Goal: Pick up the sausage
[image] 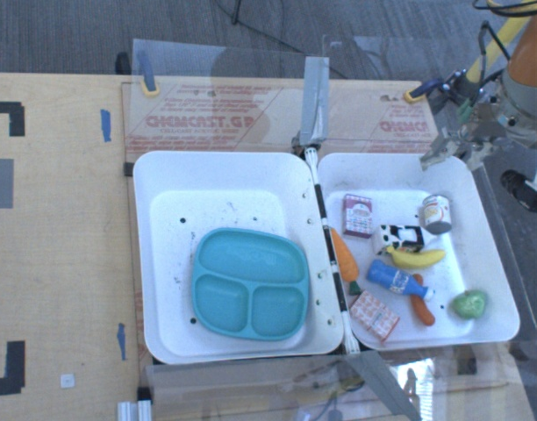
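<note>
The sausage [423, 309] is a short red-orange piece lying in the right bin [490, 244], toward its front. A blue bottle [396, 279] lies against its upper left end. My gripper [452, 150] hangs over the bin's far right corner, well behind the sausage and apart from every object.
The right bin also holds a pink box [358, 215], a can [435, 213], a black-and-white cow toy [400, 235], a banana [416, 257], a carrot [343, 254], a checkered packet [375, 314] and a green lump [468, 303]. A teal divided plate [251, 283] lies in the left bin [163, 191].
</note>
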Motion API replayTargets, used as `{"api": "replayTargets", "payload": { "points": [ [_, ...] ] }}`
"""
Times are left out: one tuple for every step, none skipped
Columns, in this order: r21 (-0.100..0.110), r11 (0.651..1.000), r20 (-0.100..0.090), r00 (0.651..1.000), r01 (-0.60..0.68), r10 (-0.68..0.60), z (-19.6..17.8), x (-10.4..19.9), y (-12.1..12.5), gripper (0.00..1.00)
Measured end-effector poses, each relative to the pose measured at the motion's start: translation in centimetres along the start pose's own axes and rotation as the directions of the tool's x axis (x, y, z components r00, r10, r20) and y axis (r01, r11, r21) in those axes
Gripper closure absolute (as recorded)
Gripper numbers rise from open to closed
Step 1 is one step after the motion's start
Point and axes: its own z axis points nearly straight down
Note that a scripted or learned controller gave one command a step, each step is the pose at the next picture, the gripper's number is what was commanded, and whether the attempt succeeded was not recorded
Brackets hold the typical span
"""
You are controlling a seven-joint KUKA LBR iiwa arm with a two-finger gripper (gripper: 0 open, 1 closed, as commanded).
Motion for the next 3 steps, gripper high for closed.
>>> {"api": "replayTargets", "payload": {
  "points": [
    [0.001, 0.999, 0.0, 0.999, -0.044, 0.044, 7.6, 0.8, -6.3, 0.0],
    [0.002, 0.988, -0.001, 0.988, -0.155, 0.155, 11.2, 1.5, -14.6, 0.0],
    [-0.006, 0.992, 0.001, 0.992, 0.129, -0.129, 14.8, 1.3, -16.2, 0.0]
  ]
}}
